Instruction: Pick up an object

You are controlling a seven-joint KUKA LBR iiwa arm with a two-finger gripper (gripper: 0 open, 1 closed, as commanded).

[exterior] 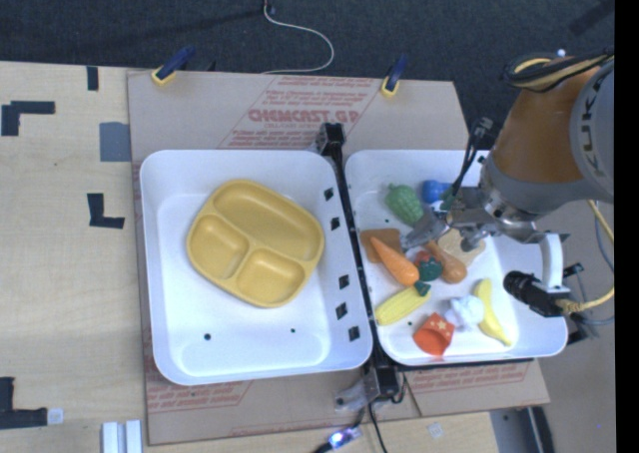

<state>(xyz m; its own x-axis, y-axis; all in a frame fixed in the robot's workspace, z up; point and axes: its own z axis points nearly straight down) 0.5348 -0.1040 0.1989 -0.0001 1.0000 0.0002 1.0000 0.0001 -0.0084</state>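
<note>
**Crowded bin, tight reach: plenty of ways to miss**

The arm (554,147) leans in from the right, its bulk hanging over the right bin (544,346). Next door, the left bin (165,182) carries just a yellow divided tray (256,241), well clear of any trouble.

The gripper (431,228) hangs low among the toy food, near the middle of the right bin. Whether it is released or clenched I cannot tell from here; nothing is plainly caught in it.

The risk, as I judge it, is the clutter. The orange carrot (394,258) lies just beside the gripper, with a second, browner piece (447,263) crowding it and a green vegetable (404,204) just above. A closing grasp could nip two things at once, or shove one aside and come up bare.

Lower down, the corn cob (399,305), the banana (492,311) and the red piece (434,334) sit apart from the gripper. The carrot is tapered and smooth, so it may well squirt out sideways under pressure.
</note>
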